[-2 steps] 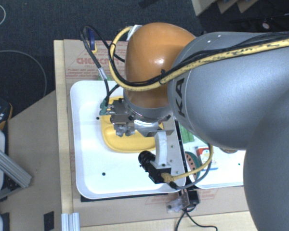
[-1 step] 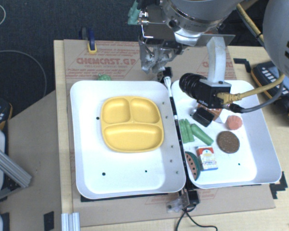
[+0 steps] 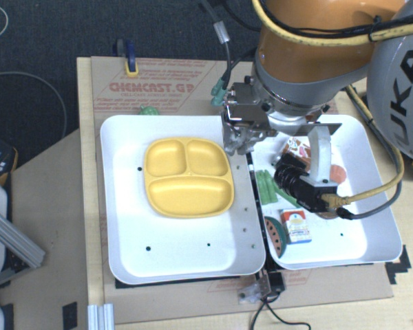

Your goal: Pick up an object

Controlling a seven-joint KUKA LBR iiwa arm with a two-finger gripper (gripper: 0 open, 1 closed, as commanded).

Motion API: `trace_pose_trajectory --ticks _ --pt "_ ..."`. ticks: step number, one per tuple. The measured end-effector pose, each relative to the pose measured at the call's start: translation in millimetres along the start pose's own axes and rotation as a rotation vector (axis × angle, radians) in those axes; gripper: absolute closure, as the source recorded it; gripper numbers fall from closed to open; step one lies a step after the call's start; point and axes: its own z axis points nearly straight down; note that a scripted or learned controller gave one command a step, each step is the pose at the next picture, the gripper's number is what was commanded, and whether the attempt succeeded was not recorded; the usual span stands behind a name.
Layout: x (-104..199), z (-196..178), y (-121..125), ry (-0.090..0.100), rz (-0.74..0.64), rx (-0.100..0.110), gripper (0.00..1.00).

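The arm (image 3: 330,40) reaches in over the two white bins on the surface (image 3: 158,81). Its claw (image 3: 238,139) hangs low at the wall where the bins meet, toward their far end. Nothing visibly sits in the claw, and whether it is spread or pressed together cannot be told from this angle.

The likely targets lie loose in the right bin (image 3: 372,232): a green strip (image 3: 267,185) just beside the dividing wall, a small carton (image 3: 297,225) and a watermelon slice (image 3: 277,236) nearer the front. A yellow divided plate (image 3: 189,177) rests flat in the left bin (image 3: 117,205). The low position at the wall suggests a try at the green strip, where the rim could get in the way.
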Motion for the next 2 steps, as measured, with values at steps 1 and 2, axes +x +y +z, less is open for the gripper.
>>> trace_pose_trajectory --ticks 1,2 --pt "4 -15 1 0.003 -0.007 -0.011 1.00" --pt "4 -25 2 0.003 -0.008 -0.012 1.00"
